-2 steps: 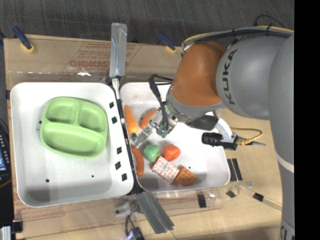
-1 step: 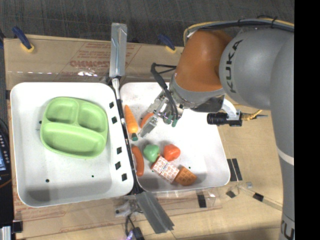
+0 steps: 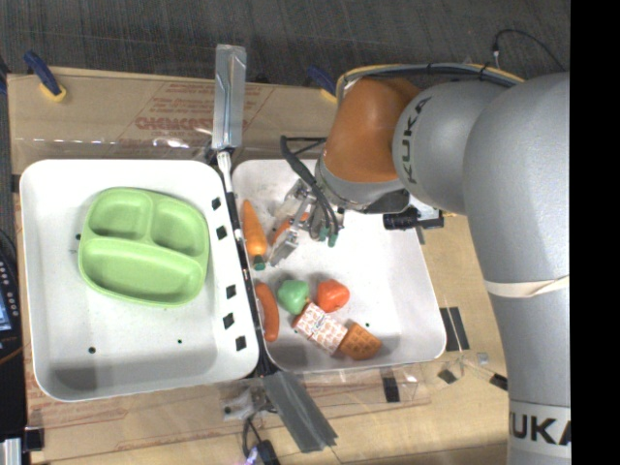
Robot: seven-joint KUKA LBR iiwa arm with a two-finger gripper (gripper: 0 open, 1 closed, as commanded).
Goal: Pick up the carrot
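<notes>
The carrot (image 3: 253,229) is a slim orange piece with a small green end. It lies lengthwise against the left wall of the right bin (image 3: 417,289). My gripper (image 3: 290,227) hangs low just to the right of the carrot, pointing down and to the left. Its fingers (image 3: 282,250) are open, and the carrot lies beside them, not between them. The grey arm with its orange band (image 3: 363,134) covers the bin's far right part.
Another orange stick-shaped toy (image 3: 268,311) lies further down the same wall. Beside it are a green vegetable (image 3: 293,294), a red fruit (image 3: 332,294), a patterned box (image 3: 320,325) and a brown cone (image 3: 360,341). The left bin (image 3: 48,356) holds a green divided plate (image 3: 145,245).
</notes>
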